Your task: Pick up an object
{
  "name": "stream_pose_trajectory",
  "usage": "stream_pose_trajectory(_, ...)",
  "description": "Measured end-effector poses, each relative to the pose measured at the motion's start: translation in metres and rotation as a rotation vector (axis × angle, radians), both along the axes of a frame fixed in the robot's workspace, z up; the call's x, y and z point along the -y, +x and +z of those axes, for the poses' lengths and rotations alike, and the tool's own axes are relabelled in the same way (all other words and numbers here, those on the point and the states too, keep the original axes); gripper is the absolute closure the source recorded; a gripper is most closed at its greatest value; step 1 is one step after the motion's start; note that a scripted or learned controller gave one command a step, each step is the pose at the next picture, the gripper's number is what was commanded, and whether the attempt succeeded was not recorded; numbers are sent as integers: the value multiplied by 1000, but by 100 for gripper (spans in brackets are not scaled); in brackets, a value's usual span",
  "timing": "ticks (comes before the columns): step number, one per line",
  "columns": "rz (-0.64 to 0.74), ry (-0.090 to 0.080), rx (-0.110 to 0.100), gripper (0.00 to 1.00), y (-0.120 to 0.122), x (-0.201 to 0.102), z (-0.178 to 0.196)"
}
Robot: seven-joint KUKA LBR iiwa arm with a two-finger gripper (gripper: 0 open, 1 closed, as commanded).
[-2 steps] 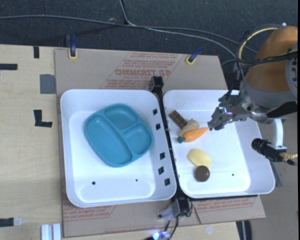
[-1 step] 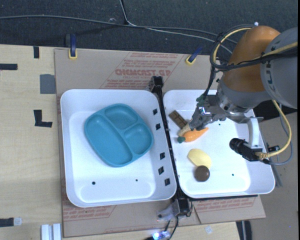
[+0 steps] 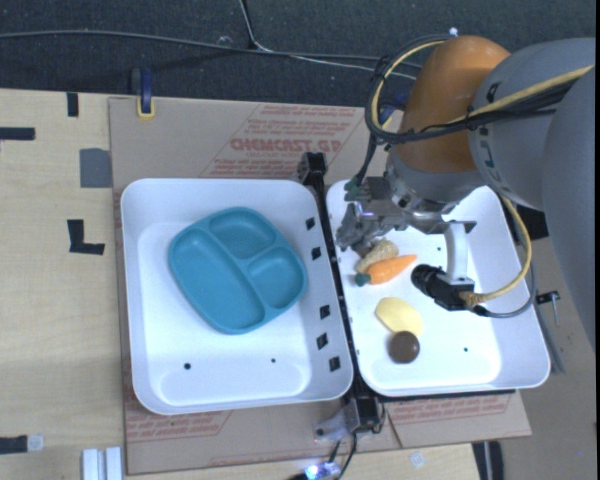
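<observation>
In the right bin (image 3: 500, 368) lie an orange carrot-shaped toy (image 3: 392, 268), a pale tan piece (image 3: 380, 253) just above it, a yellow lemon-like piece (image 3: 399, 315) and a small brown ball (image 3: 405, 347). My gripper (image 3: 361, 227) hangs low over the bin's left side, right at the tan piece and the carrot's left end. Its fingers are dark and blurred against the bin wall. Nothing is visibly lifted off the bin floor.
The left bin (image 3: 150, 368) holds a blue divided plate (image 3: 238, 268). A black ridge with clips (image 3: 325, 268) separates the two bins. A black cylinder on a cable (image 3: 442, 286) juts out beside the carrot. The grey arm (image 3: 540, 118) covers the right bin's far corner.
</observation>
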State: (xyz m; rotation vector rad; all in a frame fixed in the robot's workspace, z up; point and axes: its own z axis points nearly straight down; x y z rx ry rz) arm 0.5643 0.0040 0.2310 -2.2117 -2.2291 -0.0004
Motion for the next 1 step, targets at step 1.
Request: stream_pose_trajectory(1, 0, 0, 0, 100, 9, -57, 7)
